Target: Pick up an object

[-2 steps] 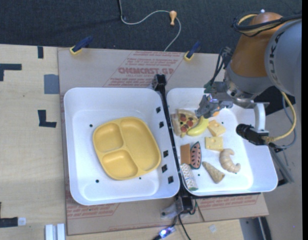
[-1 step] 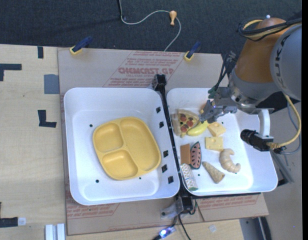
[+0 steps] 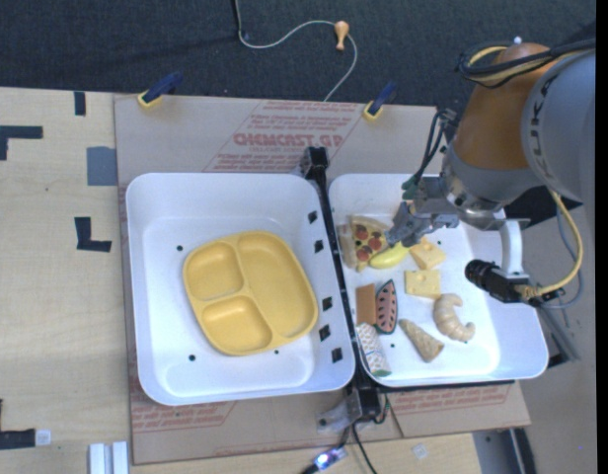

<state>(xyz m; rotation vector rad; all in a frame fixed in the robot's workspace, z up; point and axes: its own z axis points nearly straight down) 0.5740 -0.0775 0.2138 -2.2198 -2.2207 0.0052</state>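
My gripper point(image 3: 401, 237) hangs low over the right bin point(image 3: 516, 349), its tips right at a yellow banana-like piece point(image 3: 387, 258) and beside a pizza slice point(image 3: 364, 236). Two yellow cheese blocks point(image 3: 425, 270) lie just to the right of the tips. Further forward lie a watermelon slice point(image 3: 386, 306), a croissant point(image 3: 452, 317), a tan wedge point(image 3: 421, 339), a brown cracker point(image 3: 365, 302) and a small wrapped item point(image 3: 372, 349).
The left bin point(image 3: 151, 265) holds a yellow three-compartment plate point(image 3: 249, 290). A black divider runs between the bins. The arm's grey and orange body point(image 3: 511, 117) rises over the right bin's back edge, with cables and a black fitting point(image 3: 490, 279) on its right.
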